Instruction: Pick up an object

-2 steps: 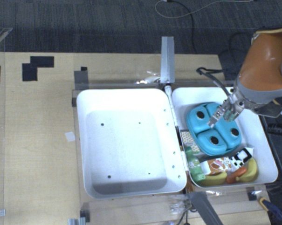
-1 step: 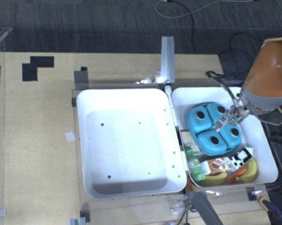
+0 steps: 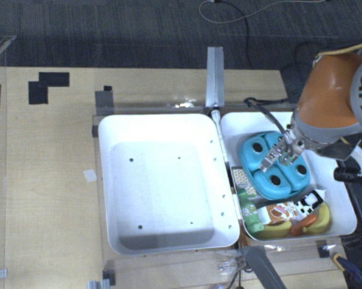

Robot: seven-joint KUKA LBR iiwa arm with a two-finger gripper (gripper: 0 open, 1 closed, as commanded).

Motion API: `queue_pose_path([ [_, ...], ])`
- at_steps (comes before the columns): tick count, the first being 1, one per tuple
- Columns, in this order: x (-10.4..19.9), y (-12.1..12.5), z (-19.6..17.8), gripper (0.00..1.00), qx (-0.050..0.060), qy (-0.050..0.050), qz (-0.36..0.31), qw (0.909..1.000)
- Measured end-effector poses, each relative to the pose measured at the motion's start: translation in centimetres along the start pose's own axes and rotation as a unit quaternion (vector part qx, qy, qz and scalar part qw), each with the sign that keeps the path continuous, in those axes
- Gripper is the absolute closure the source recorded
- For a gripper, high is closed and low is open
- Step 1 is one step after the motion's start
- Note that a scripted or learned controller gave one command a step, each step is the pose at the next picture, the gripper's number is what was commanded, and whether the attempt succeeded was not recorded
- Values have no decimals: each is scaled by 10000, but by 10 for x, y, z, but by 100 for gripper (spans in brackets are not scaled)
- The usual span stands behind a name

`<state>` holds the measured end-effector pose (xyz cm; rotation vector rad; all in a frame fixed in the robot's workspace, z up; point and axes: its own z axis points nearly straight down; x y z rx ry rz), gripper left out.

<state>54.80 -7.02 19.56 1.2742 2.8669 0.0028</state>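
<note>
Wooden bench (image 3: 45, 195) under two white bins (image 3: 162, 183) — dark carpet (image 3: 104, 24) behind; whether fingers (image 3: 281, 153) are apart, I cannot tell.

White bins (image 3: 164, 177), turquoise tray (image 3: 272, 167), yellow-green packet (image 3: 286, 220), orange-banded grey arm (image 3: 332, 98).

Four-holed tray (image 3: 272, 167) in right bin (image 3: 349, 220), food carton (image 3: 279, 216) before it.

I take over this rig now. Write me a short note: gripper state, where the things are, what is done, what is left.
Gripper: low over the blue tray in the right bin; a grip cannot be confirmed.
Things: blue tray, snack packets and a banana all lie in the right bin, near its front.
Done: arm is at the tray.
Left: grasp and lift one object.
</note>
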Motion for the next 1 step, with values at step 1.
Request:
queue_pose_path([
  [1,-37,-17,46,100,5,2,492,9988],
])
